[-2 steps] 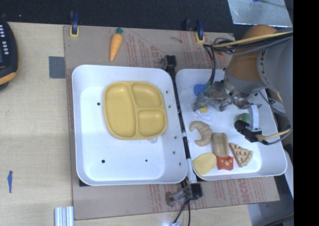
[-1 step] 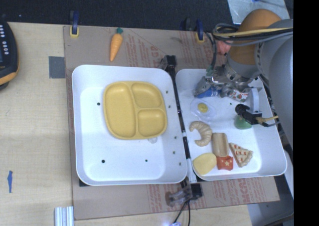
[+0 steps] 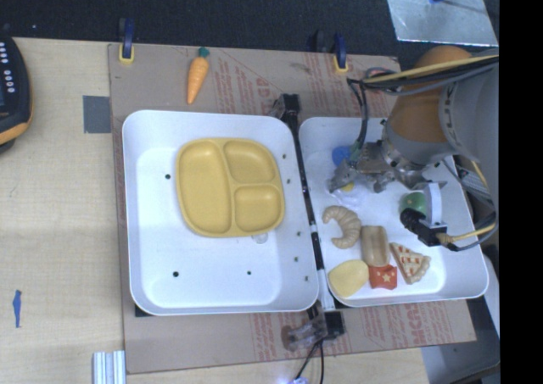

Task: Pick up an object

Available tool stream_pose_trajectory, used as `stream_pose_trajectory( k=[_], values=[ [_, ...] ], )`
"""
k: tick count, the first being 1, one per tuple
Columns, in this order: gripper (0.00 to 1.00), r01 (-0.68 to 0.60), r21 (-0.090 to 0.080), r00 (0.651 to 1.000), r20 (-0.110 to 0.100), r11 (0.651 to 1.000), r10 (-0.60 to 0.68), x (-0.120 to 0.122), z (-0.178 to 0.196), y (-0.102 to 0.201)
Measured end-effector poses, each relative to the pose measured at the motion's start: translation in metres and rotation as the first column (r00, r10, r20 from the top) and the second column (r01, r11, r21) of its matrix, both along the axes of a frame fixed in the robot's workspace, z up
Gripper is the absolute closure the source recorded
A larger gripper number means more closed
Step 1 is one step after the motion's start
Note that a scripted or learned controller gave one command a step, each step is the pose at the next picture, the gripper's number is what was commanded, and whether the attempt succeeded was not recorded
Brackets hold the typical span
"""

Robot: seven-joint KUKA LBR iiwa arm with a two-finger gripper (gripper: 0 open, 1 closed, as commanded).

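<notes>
Tool (image 3: 349, 177): low in right bin (image 3: 475, 285), upper part; state can't tell.
Progress: nothing lifted yet; croissant (image 3: 345, 225) etc. lie loose.

Robotics lab bench: cardboard sheet (image 3: 254, 77) clamped to a wooden table (image 3: 51, 230), two white bins (image 3: 144, 289) of toy food, robot arm (image 3: 450, 111) at frame right, cables.

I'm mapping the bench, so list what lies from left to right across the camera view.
Black handset at the edge → toy carrot → yellow divided plate in the left bin → croissant → pizza slice in the right bin.
</notes>
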State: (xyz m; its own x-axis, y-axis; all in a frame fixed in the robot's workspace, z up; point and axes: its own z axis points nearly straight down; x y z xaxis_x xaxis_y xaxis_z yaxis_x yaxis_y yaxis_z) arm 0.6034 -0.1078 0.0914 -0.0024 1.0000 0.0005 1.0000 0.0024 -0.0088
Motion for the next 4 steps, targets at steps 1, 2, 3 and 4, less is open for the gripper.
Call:
stream_pose_trajectory(
  k=[1, 2, 3, 4],
  values=[
    [0.00, -0.001, 0.001, 1.000, -0.003, 1.000, 0.001, 0.045, 0.000, 0.007],
    [0.00, 0.000, -0.002, 1.000, 0.008, 1.000, 0.000, 0.053, 0.001, -0.022],
    [0.00, 0.000, 0.002, 1.000, -0.002, 1.000, 0.000, -0.038, 0.021, 0.013],
    [0.00, -0.004, 0.001, 1.000, 0.010, 1.000, 0.004, 0.042, 0.001, -0.034]
  ],
)
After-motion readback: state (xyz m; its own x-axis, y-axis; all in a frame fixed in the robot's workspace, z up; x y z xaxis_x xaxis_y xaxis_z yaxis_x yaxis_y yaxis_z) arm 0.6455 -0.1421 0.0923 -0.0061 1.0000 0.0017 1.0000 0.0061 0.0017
